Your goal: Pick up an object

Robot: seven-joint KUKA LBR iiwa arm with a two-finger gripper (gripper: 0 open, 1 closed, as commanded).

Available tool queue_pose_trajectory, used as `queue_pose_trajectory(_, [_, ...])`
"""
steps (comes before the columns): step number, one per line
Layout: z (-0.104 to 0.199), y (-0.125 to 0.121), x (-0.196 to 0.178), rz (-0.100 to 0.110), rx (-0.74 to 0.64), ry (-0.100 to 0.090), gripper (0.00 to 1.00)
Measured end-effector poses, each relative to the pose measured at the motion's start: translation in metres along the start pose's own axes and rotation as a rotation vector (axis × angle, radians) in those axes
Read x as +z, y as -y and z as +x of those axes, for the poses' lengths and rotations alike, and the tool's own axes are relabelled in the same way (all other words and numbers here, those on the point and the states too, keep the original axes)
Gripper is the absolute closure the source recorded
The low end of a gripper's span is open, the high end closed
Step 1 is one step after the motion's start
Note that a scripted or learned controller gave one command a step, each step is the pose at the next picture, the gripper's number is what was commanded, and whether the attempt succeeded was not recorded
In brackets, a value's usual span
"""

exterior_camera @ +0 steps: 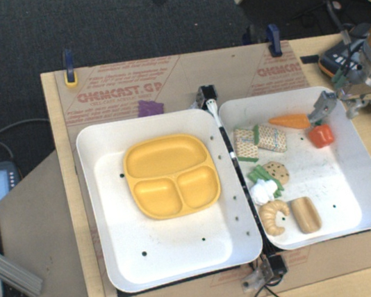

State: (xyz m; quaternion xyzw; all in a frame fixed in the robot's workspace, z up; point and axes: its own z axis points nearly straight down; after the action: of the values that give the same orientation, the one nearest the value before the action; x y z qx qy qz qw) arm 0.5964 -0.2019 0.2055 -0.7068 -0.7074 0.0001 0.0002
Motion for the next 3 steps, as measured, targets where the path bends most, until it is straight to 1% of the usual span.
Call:
queue_pose_trajectory(1, [-0.016,-0.039,0.125,-0.001,-0.004,-0.014,0.0])
queue_pose_trajectory(2, [-0.018,-0.038,0.11,-0.003,-0.005,-0.002,1.0])
queue_pose_trajectory(3, [-0.016,-0.038,0.11,-0.001,-0.006,-0.006,0.0])
